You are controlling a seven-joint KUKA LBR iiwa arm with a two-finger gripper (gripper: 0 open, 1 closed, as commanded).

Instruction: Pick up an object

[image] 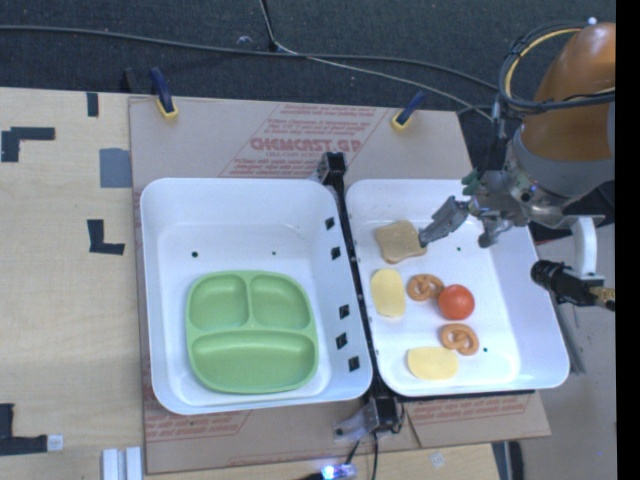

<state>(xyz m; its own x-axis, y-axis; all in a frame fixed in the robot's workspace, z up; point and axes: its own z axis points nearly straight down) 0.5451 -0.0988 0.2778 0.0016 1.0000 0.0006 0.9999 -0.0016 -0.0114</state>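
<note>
The right bin (530,298) holds a tan slice of toast (397,240), a pale yellow piece (388,293), a brown pretzel (424,288), a red tomato (457,301), a second pretzel (461,339) and another yellow piece (432,363). My gripper (457,236) hangs over the bin's back part, just right of the toast. It is open, with nothing between its fingers. The left fingertip is close to the toast's right edge.
The left bin (165,218) holds a green divided plate (250,330). A black divider (345,268) runs between the bins. The grey arm with its orange band (575,68) reaches in from the upper right. Cables cross the dark floor behind the bench.
</note>
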